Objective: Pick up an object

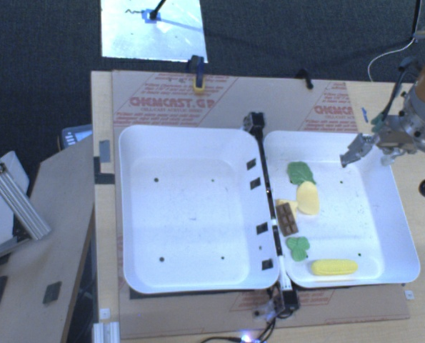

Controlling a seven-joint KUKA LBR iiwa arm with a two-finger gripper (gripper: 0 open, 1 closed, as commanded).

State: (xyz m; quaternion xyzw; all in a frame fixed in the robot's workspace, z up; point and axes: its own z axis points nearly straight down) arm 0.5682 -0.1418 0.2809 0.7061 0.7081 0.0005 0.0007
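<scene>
The right bin point(383, 213) holds several small items near its left wall: a green leafy piece point(299, 171), a pale yellow piece point(308, 198), a brown block point(287, 219), a second green piece point(298, 246) and a yellow corn cob point(334, 266). My gripper point(357, 151) hangs over the bin's far right part, above and to the right of the green leafy piece. It points down-left and nothing shows between its fingers. Its tips look slightly spread.
The left bin point(191, 206) lies beside the right one, joined by a black clipped divider point(266, 191). Cardboard point(219, 98) lies under both bins. A silver plate point(153, 20) sits beyond the bench. Cables point(391, 56) hang by the arm.
</scene>
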